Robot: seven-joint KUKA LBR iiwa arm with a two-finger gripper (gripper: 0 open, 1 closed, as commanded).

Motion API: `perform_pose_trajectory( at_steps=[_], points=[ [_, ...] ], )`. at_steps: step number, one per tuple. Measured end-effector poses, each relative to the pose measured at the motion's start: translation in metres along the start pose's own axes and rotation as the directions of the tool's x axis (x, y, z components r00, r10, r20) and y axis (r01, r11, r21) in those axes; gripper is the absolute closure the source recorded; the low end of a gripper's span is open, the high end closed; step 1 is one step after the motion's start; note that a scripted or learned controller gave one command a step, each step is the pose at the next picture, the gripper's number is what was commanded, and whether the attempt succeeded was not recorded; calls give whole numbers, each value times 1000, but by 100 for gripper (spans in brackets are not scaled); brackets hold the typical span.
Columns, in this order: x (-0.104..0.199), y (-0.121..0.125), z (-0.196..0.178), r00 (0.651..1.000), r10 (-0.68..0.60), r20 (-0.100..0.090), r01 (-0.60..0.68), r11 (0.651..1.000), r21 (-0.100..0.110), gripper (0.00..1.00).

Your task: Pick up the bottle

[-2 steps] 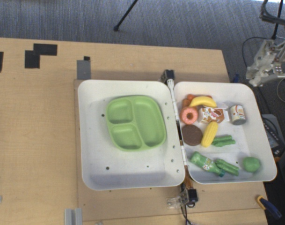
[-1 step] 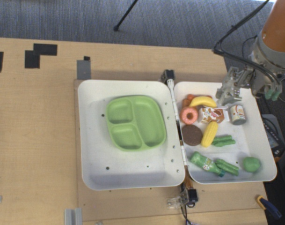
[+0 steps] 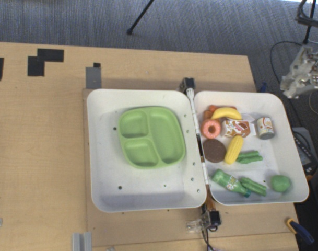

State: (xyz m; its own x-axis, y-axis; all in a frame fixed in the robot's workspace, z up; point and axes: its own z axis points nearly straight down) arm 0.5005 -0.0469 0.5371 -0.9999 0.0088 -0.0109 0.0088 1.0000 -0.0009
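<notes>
The bottle (image 3: pixel 227 182) is green with a pale label and lies on its side near the front left corner of the right bin (image 3: pixel 284 114), its cap pointing to the front right. The gripper (image 3: pixel 297 82) hangs off the bench, beyond the right bin's far right corner, well away from the bottle. Nothing is seen in its grasp.
The right bin also holds a banana (image 3: pixel 226 112), a pink donut (image 3: pixel 211 129), a brown cookie (image 3: pixel 215 150), a corn cob (image 3: pixel 234 148), a small carton (image 3: pixel 237 127), a can (image 3: pixel 265 127), green vegetables (image 3: pixel 249 157) and a lime (image 3: pixel 280 183). A green divided plate (image 3: pixel 151 136) lies in the left bin (image 3: pixel 104 140).
</notes>
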Motion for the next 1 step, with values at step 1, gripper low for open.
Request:
perform_pose_trajectory(
  at_steps=[1],
  points=[
    [-83, 9, 172, 935, -354, -5, 354, 935, -3, 100]
  ],
)
